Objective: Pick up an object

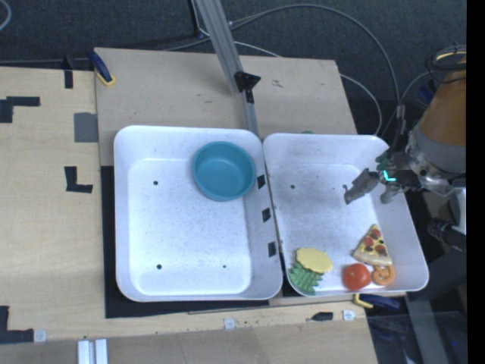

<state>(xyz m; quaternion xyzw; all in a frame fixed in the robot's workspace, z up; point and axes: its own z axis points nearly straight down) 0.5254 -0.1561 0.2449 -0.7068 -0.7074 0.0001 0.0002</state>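
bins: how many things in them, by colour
blue: 1, bowl in the left bin
yellow and green: 1, corn toy
red: 1, tomato
orange: 2, pizza slice, small round piece
total: 5

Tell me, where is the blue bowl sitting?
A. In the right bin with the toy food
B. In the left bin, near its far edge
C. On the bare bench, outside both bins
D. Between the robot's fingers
B: the blue bowl rests inside the left bin, up near its far edge, while the pizza slice and tomato lie in the right bin.
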